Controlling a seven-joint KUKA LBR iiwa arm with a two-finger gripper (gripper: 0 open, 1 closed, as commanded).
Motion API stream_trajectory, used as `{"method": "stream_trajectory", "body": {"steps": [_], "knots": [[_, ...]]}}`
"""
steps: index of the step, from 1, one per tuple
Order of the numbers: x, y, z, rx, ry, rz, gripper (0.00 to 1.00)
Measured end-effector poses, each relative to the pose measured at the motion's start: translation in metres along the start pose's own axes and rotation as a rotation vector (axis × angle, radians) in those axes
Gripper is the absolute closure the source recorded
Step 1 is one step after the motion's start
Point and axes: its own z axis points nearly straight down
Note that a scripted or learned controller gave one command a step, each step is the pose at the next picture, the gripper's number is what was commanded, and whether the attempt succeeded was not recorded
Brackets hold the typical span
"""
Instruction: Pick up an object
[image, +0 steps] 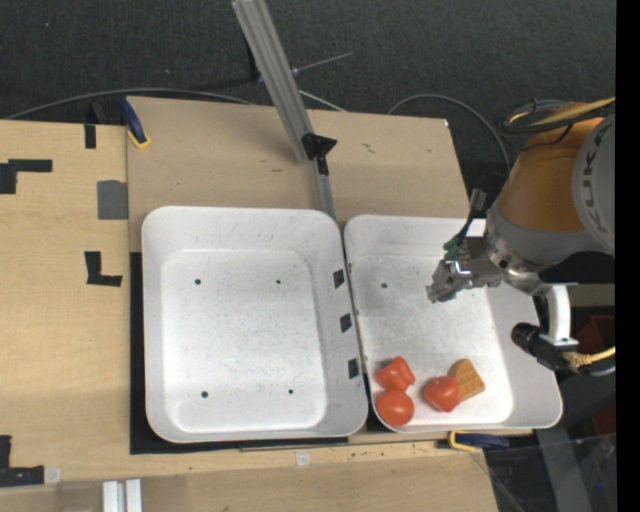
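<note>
Three red pieces and a tan one lie along the near edge of the right bin (400, 250): a red chunk (396, 374), a red round piece (394, 407), a red lump (440, 393) and a tan wafer-like block (466, 377) touching it. My gripper (447, 285) hangs over the middle of the right bin, well above and behind these objects. Nothing shows between its fingers.
The left bin (240, 320) sits beside the right one, joined by black clips. A grey metal pole (285, 85) slants in from the top and ends at the bins' far edge. The arm's orange and grey body (555, 200) covers the right bin's right side.
</note>
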Motion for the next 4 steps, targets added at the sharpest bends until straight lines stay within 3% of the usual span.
{"method": "stream_trajectory", "body": {"steps": [1, 3, 4], "knots": [[0.000, 0.001, -0.053, 0.000, 0.000, 0.000, 1.00], [0.089, -0.006, -0.044, 0.007, 0.002, -0.005, 1.00], [0.143, -0.023, -0.042, 0.008, 0.003, -0.006, 1.00]]}}
